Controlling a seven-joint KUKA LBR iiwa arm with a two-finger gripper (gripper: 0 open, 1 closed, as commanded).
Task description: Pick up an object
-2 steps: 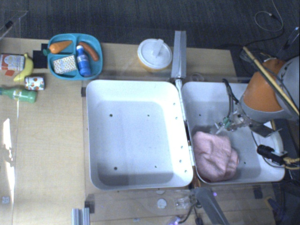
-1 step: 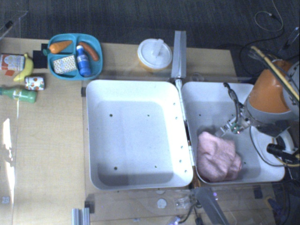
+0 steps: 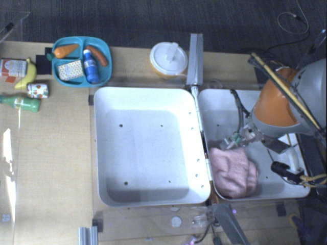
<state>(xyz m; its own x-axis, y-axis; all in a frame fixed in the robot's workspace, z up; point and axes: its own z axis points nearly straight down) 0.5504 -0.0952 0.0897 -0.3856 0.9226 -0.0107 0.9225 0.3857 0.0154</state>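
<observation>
Camera view: pink cloth (image 3: 233,171) lies in the right bin (image 3: 219,111) just below the pincer (image 3: 236,139), whose opening I cannot tell.

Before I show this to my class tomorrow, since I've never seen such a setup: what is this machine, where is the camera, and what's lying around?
The camera looks down from above at a slant. The grey arm with an orange band is a robot reaching in from the right. Its gripper sits low in the right white bin, just above a pink cloth; I cannot tell whether it holds anything. The left white bin is beside it. On the bench behind are a blue tray of toy food, a lidded cup, a banana and a green bottle.
</observation>
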